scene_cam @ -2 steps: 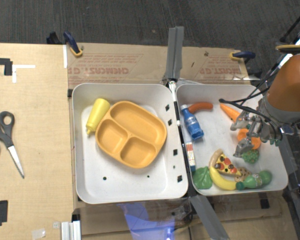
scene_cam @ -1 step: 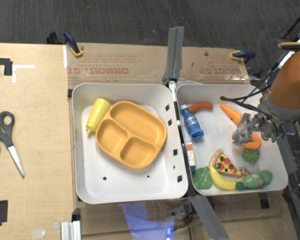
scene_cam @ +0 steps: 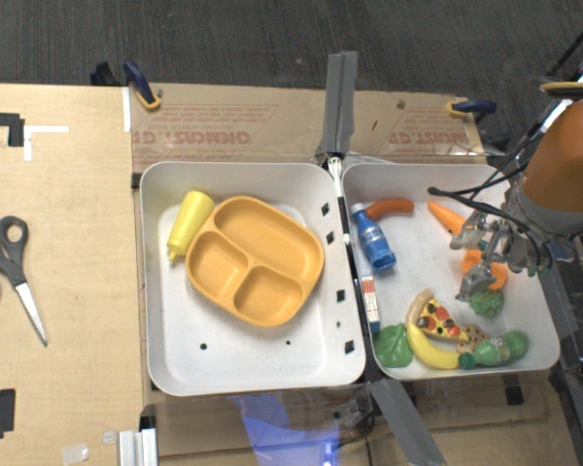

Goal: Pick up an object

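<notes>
Gripper (scene_cam: 481, 258) low in the right bin (scene_cam: 408, 184) — over an orange toy (scene_cam: 493, 272), finger spread unclear

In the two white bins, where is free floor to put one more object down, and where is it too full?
Left bin: bare floor along the near wall, in front of the yellow divided plate. Right bin: a bare patch in the middle, between the blue bottle, the orange carrot and the pizza slice. Crowded: the near right corner, around the banana, and beneath the claw.
</notes>
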